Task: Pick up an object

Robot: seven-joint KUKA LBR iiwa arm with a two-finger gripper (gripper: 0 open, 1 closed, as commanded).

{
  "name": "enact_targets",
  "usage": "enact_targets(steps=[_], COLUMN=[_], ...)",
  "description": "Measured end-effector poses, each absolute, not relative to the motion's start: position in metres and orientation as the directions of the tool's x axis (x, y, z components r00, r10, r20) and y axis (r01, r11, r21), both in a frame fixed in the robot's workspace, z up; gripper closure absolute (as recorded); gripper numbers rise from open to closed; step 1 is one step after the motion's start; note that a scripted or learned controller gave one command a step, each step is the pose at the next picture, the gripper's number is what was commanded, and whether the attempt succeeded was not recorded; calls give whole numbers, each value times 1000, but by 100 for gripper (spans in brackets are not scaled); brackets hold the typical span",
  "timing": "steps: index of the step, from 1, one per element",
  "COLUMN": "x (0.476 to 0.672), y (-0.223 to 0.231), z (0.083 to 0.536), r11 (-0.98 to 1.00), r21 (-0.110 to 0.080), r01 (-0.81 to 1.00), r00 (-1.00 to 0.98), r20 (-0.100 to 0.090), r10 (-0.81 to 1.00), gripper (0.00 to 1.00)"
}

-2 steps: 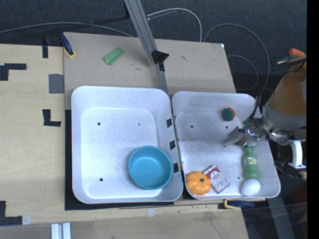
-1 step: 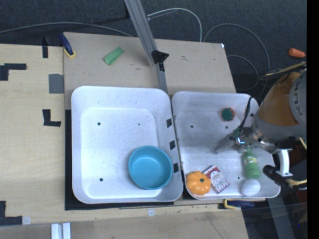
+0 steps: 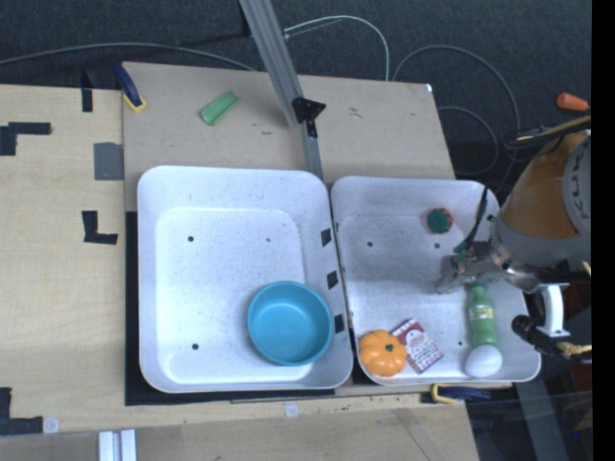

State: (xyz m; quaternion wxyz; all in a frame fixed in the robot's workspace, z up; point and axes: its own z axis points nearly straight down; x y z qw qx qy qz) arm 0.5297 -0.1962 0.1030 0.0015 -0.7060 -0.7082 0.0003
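Note:
The right bin holds a small dark green ball near its back, a green bottle with a white cap at the right, an orange pumpkin-like toy at the front, and a red and white packet beside it. A blue bowl sits in the front right of the left bin. My gripper hangs low over the right bin, just above the bottle's top end and in front of the green ball. Nothing shows between its fingers.
A green block lies on the bench behind the left bin. A grey pole slants down to the gap between the bins. Cables loop behind the right bin. The arm's orange-banded body overhangs the right bin's right rim.

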Motion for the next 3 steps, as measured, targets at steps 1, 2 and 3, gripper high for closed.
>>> enact_targets(steps=[1, 2, 3], x=[537, 534, 531], y=[-191, -192, -190], z=[149, 192, 235], r11=[2, 1, 2], r21=[3, 3, 3], r01=[1000, 1000, 1000], r00=[-2, -1, -2], r20=[-1, -1, -2], r10=[1000, 1000, 1000], gripper=[100, 100, 100])
